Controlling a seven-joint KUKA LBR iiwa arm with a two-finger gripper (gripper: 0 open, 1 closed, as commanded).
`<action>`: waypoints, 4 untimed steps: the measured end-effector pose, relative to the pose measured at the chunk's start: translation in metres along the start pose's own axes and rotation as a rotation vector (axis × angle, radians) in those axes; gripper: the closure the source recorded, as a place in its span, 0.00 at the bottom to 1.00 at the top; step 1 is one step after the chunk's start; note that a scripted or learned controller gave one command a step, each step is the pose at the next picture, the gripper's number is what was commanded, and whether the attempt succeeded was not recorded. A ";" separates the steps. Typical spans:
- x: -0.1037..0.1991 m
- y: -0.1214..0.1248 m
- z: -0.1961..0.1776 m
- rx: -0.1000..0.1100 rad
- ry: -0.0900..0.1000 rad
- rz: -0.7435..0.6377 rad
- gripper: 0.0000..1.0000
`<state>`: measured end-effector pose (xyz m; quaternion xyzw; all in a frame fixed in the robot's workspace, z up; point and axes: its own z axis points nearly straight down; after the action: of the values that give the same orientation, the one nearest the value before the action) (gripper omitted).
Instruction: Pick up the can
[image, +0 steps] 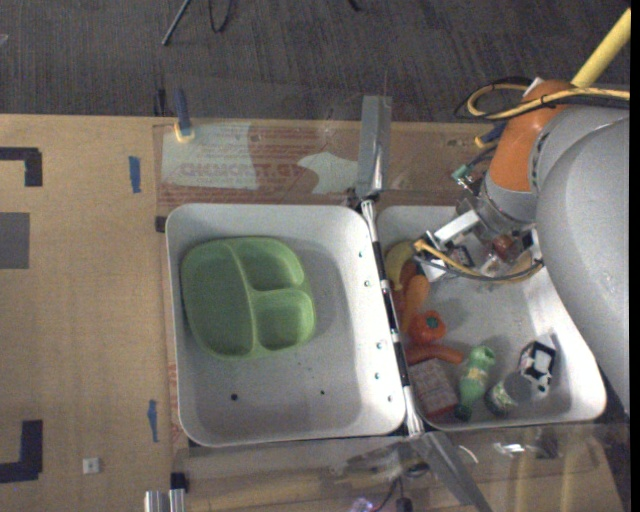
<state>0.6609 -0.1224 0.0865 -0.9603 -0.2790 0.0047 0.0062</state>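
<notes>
1. Arm (590, 220): grey, with an orange band above the wrist, entered from the right edge of the frame and bent down over the upper part of the right bin (575, 395).
2. Gripper (470, 250): located at the upper left of the right bin, above a yellow item (399, 260) and an orange item (417, 296). Whether anything is held cannot be told, as the tip is obscured by cables and wrist hardware.
3. Can (504, 393): placed at the lower right of the right bin, just beside a green toy (474, 372) and a black-and-white item (539, 362), well apart from the gripper.
4. Left bin (200, 420): occupied by a green divided plate (245, 295) at its upper left.
</notes>
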 end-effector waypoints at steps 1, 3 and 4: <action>-0.008 0.007 0.001 -0.010 0.006 0.279 0.00; -0.065 0.041 0.001 -0.013 0.007 0.273 0.00; -0.009 0.009 0.001 -0.011 0.004 0.240 0.00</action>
<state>0.6580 -0.1344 0.0858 -0.9868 -0.1621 0.0020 0.0007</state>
